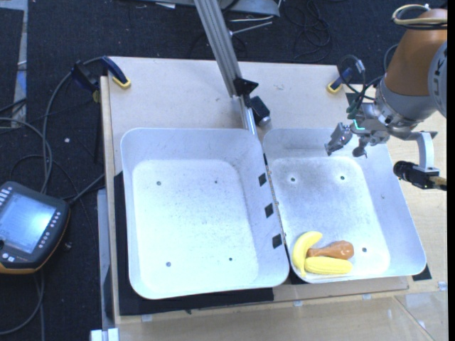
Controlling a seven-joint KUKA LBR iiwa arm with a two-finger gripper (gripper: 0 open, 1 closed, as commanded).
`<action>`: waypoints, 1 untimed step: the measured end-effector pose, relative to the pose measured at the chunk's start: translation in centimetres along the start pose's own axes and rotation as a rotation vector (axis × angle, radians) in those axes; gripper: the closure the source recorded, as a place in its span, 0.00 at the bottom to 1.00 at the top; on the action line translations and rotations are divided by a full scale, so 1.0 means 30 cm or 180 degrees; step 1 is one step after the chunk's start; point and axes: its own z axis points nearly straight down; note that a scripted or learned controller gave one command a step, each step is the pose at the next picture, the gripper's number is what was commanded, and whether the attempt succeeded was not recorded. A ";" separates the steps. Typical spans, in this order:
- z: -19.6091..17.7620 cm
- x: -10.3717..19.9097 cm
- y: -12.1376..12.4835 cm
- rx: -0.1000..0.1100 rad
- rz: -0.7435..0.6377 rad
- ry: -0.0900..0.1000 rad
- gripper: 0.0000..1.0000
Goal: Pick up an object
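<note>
The gripper (348,142) is hanging over the far edge of the right bin (398,212), fingers spread and grasping nothing. A banana (306,246), a corn cob (328,266) and a brown drumstick-shaped item (334,250) are lying touching at that bin's near edge, well apart from the gripper.

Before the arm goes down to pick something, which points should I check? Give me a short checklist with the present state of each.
1. Objects in reach, in the right bin: banana, corn and an orange-brown piece at its near edge. Ok.
2. Claw above a target: it hangs over the bin's far edge, away from the pile. Not ok.
3. Claw holds nothing: ok.
4. Fingers open: cannot tell.
5. Objects apart: the three touch. Not ok.
6. Path to the pile: bare bin floor. Ok.
</note>
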 end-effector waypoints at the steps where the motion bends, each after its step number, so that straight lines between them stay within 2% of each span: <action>1: 0.000 0.000 0.000 0.0000 0.0000 0.0000 0.00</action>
